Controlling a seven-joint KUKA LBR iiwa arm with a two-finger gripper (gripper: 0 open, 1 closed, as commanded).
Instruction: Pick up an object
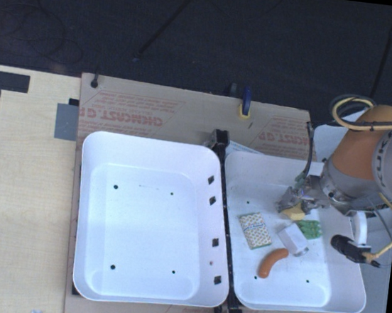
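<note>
My gripper (297, 201) reaches down into the right bin (314, 293) from the right, its tip right above a small yellow piece (293, 214). A green patterned item (310, 228) lies just right of that piece. A white block (292, 239) rests below them. Left of it lies a flat patterned card (254, 229). An orange sausage-shaped object (272, 262) lies toward the bin's front. I see nothing held between the fingers.
The left bin (100, 175) stands beside the right one, with a black divider (218, 219) between them. Both rest on a cardboard sheet (158, 115). The arm's orange band (358, 148) hangs over the right bin's far right corner.
</note>
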